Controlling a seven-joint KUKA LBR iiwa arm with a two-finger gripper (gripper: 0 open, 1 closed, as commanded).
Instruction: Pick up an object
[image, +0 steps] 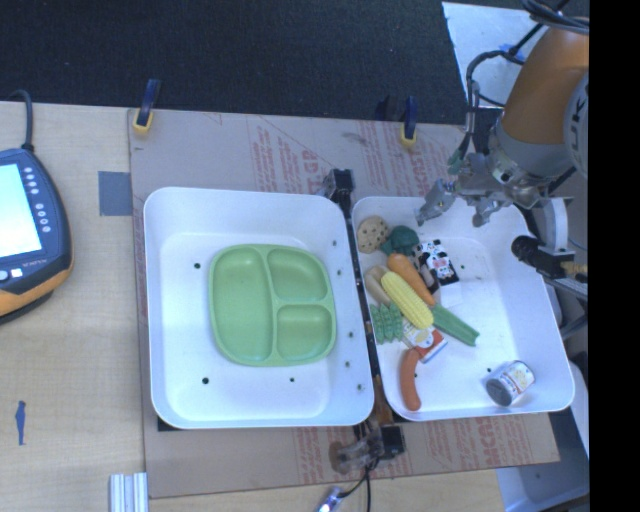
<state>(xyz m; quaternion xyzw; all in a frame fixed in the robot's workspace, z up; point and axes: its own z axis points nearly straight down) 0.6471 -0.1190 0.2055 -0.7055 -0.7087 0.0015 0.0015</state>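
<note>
Objects for picking lie clustered in the right bin, mostly along its left side. A toy corn cob lies slantwise near the middle of the heap, touching an orange carrot just above it. At the top of the group sit a round cookie and a dark green rounded piece, side by side. A small black-and-white cow figure stands just right of the carrot. A flat green leafy piece and a long green strip lie below the corn, and a reddish sausage lies lower still, near the bin's front edge. Well apart from the heap, a small silver can rests on its side in the front right corner; its label carries print too small to read.

The claw hangs over the back edge of the right bin, its two fingers spread wide and holding nothing.

The left bin holds a pale green divided plate with three compartments. The brown sheet on the desk under both bins bears faint red printed lettering that cannot be made out. A handheld control pendant with a lit screen lies on the desk at far left.
</note>
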